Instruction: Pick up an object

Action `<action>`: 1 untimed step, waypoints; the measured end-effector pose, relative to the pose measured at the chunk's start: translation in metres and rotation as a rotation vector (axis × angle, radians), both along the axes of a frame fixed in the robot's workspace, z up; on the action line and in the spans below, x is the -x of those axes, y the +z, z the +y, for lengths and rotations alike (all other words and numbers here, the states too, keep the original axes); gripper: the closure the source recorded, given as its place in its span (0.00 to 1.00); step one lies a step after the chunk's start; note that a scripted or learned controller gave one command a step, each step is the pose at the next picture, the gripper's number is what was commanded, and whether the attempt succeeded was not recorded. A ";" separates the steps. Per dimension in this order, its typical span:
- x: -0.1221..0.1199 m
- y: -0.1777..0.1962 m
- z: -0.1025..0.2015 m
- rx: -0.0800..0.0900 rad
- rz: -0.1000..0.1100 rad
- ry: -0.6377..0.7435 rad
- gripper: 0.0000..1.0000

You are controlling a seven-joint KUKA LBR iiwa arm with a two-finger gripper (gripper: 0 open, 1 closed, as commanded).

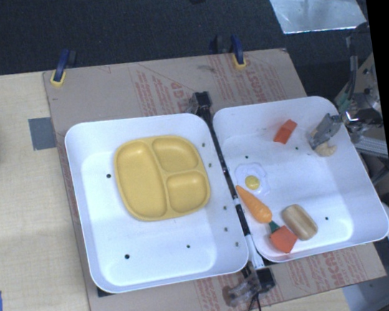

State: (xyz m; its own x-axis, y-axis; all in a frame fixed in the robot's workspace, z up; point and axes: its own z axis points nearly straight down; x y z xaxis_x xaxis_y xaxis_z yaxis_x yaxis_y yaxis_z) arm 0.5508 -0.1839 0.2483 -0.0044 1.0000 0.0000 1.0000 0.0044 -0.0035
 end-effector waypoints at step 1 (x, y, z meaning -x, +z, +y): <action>-0.051 -0.144 -0.017 -0.002 0.011 0.004 0.00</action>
State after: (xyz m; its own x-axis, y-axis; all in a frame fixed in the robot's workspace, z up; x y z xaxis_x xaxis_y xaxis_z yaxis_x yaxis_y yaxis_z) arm 0.6018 -0.2005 0.1047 -0.0081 1.0000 0.0021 0.9999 0.0081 -0.0145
